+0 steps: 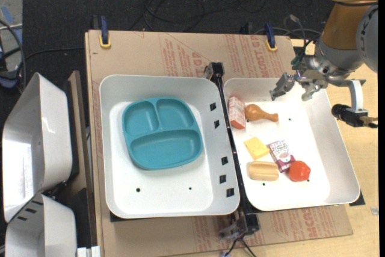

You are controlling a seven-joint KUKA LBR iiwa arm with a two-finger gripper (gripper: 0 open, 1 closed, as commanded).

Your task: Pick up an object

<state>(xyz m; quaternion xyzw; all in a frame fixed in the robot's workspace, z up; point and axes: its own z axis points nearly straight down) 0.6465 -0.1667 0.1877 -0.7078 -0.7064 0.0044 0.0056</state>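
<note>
1. A bench seen from above carries two shallow white bins side by side: the left bin and the right bin
2. The right bin serves as the landmark here; it holds a small cluster of toy foods toward its left half
3. Against the right bin's left wall stands a small red and white carton, and just beside it lies a brown chicken drumstick
4. Nearer the bin's front lie a yellow cheese slice, a tan bread roll, a purple and white packet and a red tomato, close together
5. The gripper hangs over the right bin's back edge, up and to the right of the drumstick, its two fingers spread apart with nothing between them
6. The grey arm with its orange band reaches in beyond the bin's back right corner
7. Left of the right bin, the other bin holds a teal divided plate
</note>
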